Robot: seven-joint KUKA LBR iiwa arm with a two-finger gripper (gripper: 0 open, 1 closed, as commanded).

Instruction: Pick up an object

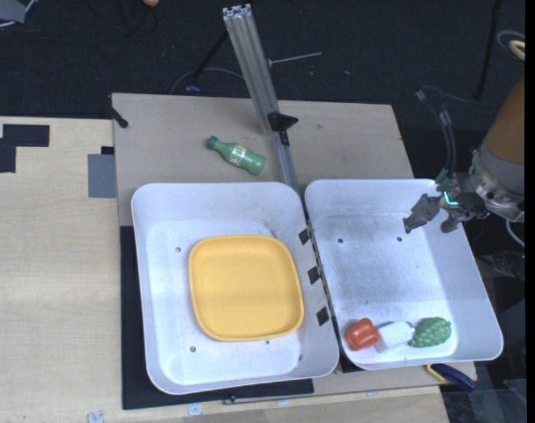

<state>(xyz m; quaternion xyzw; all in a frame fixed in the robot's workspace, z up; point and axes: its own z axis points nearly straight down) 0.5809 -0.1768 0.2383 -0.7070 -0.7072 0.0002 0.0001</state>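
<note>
My gripper (pixel 434 216) hangs over the right bin's (pixel 382 263) far right side, fingers spread open with nothing between them. Along that bin's near edge lie a red pepper-like piece (pixel 362 333), a small white object (pixel 395 334) and a green bumpy object (pixel 430 331), well below the gripper. A yellow square plate (pixel 246 286) lies flat in the left bin (pixel 161 236).
A green bottle (pixel 237 154) lies on its side on the bench behind the left bin. A slanted aluminium bar (pixel 258 69) rises behind the gap between the bins. The arm's grey wrist (pixel 501 179) enters from the right.
</note>
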